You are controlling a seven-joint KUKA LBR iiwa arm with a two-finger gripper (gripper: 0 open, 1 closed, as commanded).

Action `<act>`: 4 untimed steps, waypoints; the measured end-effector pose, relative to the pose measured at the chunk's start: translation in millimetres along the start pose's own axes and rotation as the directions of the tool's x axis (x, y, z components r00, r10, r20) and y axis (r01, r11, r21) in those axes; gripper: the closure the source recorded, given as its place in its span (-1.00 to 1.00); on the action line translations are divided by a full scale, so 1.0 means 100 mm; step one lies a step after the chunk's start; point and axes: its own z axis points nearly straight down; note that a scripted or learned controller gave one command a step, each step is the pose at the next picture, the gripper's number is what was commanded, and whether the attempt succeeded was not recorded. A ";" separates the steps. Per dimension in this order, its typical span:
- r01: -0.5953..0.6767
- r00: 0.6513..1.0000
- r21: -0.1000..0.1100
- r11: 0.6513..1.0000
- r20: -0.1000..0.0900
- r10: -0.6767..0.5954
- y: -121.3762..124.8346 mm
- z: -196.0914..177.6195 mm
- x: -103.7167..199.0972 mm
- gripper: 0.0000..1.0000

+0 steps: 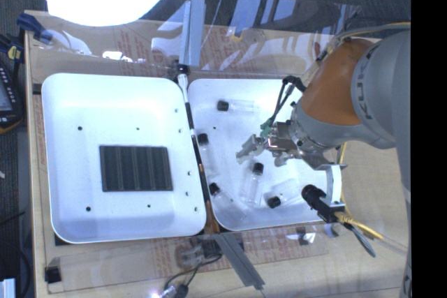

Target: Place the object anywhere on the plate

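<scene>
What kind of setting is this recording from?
Probably a robotics lab picking cell: a robot arm reaches over two white bins on a wooden bench, small clear vials lie scattered in the right one, and clear panels ring the back.

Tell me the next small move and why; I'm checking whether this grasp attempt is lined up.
Probably lower the gripper onto the black-capped vial just below it in the right bin. Nothing shows between its fingers, and the dark ridged plate in the left bin bears nothing yet.
</scene>
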 end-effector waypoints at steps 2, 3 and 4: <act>-0.180 0.984 0.002 0.984 0.002 0.180 -0.35 0.12 1.20 1.00; -0.280 0.960 0.003 0.960 0.002 0.280 -0.44 0.12 1.97 1.00; -0.373 0.928 0.003 0.928 0.003 0.373 -0.49 0.44 2.79 1.00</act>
